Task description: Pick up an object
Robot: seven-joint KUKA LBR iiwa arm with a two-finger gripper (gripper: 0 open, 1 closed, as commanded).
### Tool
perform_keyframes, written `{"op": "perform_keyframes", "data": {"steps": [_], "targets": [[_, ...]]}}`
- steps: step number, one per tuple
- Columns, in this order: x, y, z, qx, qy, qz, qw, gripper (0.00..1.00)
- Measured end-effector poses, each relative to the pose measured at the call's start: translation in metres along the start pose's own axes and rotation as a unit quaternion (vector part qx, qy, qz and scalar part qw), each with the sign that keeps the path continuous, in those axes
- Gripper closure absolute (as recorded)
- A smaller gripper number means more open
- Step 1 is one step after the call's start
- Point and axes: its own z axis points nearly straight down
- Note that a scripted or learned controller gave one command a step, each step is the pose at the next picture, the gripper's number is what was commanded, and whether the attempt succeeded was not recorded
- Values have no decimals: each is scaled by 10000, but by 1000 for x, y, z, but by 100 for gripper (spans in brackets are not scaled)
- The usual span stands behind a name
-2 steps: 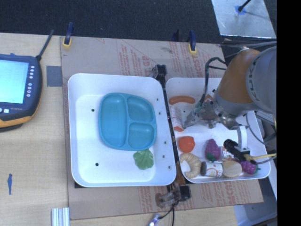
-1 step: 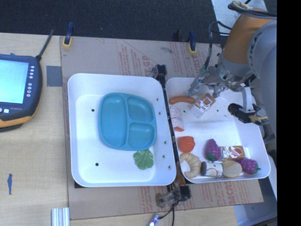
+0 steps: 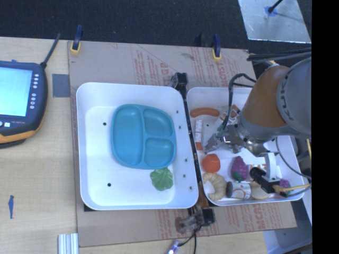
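Where the grey arm [image 3: 280, 107] with its orange band reaches in over the right bin [image 3: 197, 97], its bulk covers much of that bin's middle and far corner, so whatever lies beneath cannot be made out. At the wrist the jaws [image 3: 218, 141] show as small metal parts hanging low above the bin floor near the tomato, too cluttered to tell whether they stand apart or together, and nothing can be seen between them. Two white bins sit side by side on brown cardboard [image 3: 132, 57] over the tabletop [image 3: 32, 194]. Inside the left bin [image 3: 85, 142] are two things: one blue divided plate [image 3: 143, 136] with three compartments, and one green leafy toy [image 3: 162, 179] touching the plate's near edge. Items visible in the right bin include one toy hot dog [image 3: 204, 111] near the far wall, one red tomato [image 3: 211, 163], one purple bunch of grapes [image 3: 239, 168], one pale croissant [image 3: 216, 184] at the near wall, and one small bottle [image 3: 241, 191] lying on its side; a few pieces by the right wall are too jumbled to name. One handheld screen pendant [image 3: 18, 102] is cut off at the left edge. Two blue-and-yellow clamps [image 3: 77, 40] grip the cardboard's far edge.
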Motion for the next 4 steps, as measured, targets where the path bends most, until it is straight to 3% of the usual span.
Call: {"op": "perform_keyframes", "data": {"steps": [1, 2, 3, 4], "targets": [[-69, -20, -94, -30, -7, 12, 10000, 0], [-29, 70, -50, -17, -1, 2, 10000, 0], [-38, -42, 0, -5, 4, 3, 10000, 0], [-56, 38, -67, -33, -6, 9, 10000, 0]]}}
